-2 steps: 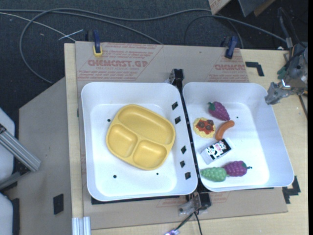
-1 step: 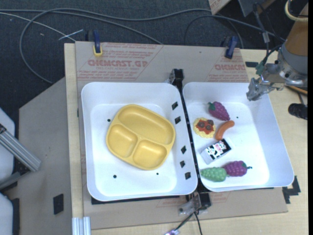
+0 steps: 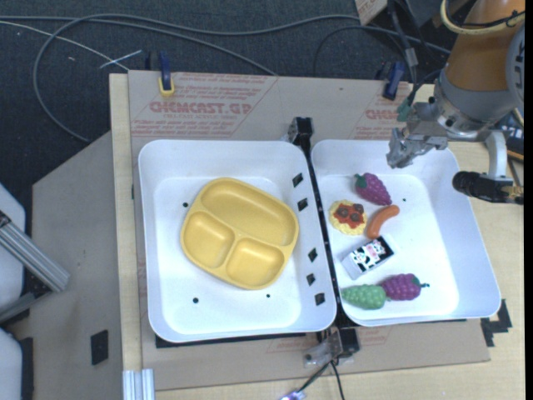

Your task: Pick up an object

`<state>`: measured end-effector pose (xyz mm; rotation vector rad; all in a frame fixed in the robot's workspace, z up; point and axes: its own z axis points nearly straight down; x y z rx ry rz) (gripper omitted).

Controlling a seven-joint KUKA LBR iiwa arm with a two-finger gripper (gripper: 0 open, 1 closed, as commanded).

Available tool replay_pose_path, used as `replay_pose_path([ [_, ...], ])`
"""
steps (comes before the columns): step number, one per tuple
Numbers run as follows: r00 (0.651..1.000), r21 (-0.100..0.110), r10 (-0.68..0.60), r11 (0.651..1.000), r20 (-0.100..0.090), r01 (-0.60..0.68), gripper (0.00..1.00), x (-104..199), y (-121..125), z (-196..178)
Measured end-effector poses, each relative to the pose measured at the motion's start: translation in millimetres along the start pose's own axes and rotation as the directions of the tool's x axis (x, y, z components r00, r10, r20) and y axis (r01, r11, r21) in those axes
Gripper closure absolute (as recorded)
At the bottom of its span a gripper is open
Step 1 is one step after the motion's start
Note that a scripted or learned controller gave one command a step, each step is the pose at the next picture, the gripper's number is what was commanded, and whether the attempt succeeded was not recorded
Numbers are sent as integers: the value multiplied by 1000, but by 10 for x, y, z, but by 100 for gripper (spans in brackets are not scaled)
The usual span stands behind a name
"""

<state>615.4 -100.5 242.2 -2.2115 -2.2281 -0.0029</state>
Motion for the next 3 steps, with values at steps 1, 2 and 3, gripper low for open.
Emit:
replay_pose_path([
  [1, 1000, -2, 1, 1000, 1, -1, 100, 577, 84, -70],
  [2, 1000, 2, 2, 1000, 0, -2, 100, 1088, 55, 4],
  [3, 1000, -3, 2, 1000, 1, -2, 100, 1616, 257, 41],
])
